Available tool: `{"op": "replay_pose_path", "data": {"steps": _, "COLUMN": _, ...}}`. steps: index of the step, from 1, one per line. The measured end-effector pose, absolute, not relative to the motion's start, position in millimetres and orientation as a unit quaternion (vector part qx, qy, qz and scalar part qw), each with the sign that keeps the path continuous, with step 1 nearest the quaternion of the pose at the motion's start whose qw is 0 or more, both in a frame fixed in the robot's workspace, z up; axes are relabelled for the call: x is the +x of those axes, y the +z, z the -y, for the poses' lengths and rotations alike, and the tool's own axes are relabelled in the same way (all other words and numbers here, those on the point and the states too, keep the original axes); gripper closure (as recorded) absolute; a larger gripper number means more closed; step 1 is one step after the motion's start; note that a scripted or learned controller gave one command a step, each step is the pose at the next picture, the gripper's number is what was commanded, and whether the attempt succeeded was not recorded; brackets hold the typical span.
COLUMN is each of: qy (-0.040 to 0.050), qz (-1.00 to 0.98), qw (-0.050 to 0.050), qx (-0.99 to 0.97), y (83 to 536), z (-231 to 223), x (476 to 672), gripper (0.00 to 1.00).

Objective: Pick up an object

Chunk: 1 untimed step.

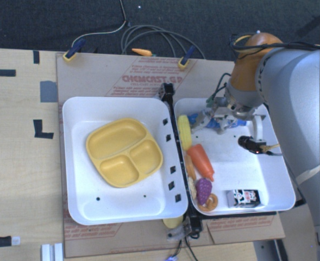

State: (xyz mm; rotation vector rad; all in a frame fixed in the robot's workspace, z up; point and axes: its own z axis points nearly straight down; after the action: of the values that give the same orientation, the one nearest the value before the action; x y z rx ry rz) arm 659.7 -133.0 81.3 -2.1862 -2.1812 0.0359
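- Overall, the arm (pixel 290 107) reached in from the right and covered much of the right bin (pixel 279 200); the left bin (pixel 73 162) carried just a yellow divided tray (pixel 124 151), well apart from the tool.
- I read the step in hand as a descent on a pick target at the right bin's far end. The gripper (pixel 220 117) sat low over a small blue object (pixel 229 124) near the bin's back wall.
- I could not tell whether the tool was clenched, released or grasping; the wrist and cabling hid that part, so I logged no hold.
- To do it well, I judged the tool should come down centred on one object, away from the bin wall and from the yellow corn-like piece (pixel 183 132) just beside the divider.
- Easier candidates lay in the open: the orange carrot (pixel 201 160), lying at a slant mid-bin, and the purple grape bunch (pixel 204 190) just below it.
- The black-and-white carton (pixel 244 197) lay flat near the front wall; a top grasp there looked awkward to me.
- Hard to make out: the blue object's shape, and a tan ring (pixel 210 202) partly under the grapes.
- A small dark fitting (pixel 250 143) with a red light hung off the arm; its purpose unclear.
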Motion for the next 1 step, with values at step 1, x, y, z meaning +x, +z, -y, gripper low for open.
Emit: {"op": "replay_pose_path", "data": {"steps": 1, "qy": 0.0095, "qz": 0.706, "qw": 0.029, "qx": -0.707, "y": 81.0, "z": 140.5, "x": 660.3, "gripper": 0.0}}
